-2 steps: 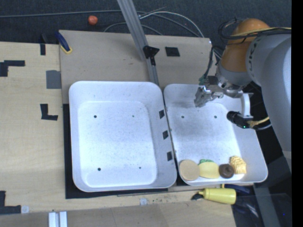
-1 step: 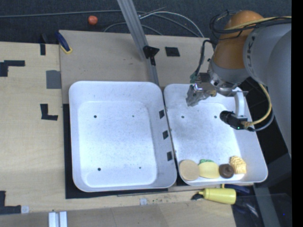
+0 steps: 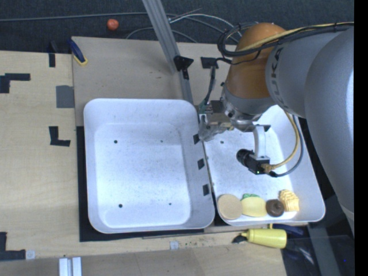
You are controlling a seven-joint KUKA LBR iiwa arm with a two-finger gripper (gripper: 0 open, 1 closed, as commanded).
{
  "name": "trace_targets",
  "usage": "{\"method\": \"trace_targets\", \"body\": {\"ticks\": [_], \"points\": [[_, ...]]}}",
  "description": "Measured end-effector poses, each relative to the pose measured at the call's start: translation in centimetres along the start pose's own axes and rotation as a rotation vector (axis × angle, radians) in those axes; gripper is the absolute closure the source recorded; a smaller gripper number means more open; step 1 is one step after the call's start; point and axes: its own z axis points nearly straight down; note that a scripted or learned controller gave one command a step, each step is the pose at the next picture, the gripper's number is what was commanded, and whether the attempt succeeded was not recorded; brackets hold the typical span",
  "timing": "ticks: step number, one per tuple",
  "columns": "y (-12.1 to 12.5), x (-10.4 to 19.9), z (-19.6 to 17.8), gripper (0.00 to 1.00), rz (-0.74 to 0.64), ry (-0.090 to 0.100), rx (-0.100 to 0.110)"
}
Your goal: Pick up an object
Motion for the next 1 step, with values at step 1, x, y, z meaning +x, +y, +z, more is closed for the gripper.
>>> {"method": "trace_targets", "body": {"ticks": [1], "points": [[3.56, 6.26, -3.92, 1.0, 0.002, -0.001, -0.001]]}}
